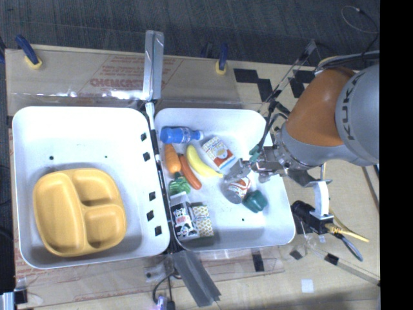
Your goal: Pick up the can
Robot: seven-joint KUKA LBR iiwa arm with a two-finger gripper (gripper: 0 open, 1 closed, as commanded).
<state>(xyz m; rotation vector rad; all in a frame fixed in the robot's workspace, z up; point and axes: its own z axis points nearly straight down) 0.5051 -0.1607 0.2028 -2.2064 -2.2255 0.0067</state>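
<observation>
The small silver can with a red-and-white label (237, 187) lay tilted in the right shallow white bin (274, 228), touching a dark green round object (255, 201) and near the yellow banana (201, 163). The metal pincer (248, 168) hovered just beside the can's upper edge; its opening I cannot tell.

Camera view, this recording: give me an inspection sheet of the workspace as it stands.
Surface: two shallow white bins side by side on a bench.
Job's things: small silver can with red label in right bin.
Clutter: yellow divided plastic tray in left bin; blue bottle, yellow banana, orange carrot, green object, patterned boxes.
Grippers: pincer just above the can.
Cables: thin dark lines at the arm.
Surroundings: blue clamps.
</observation>
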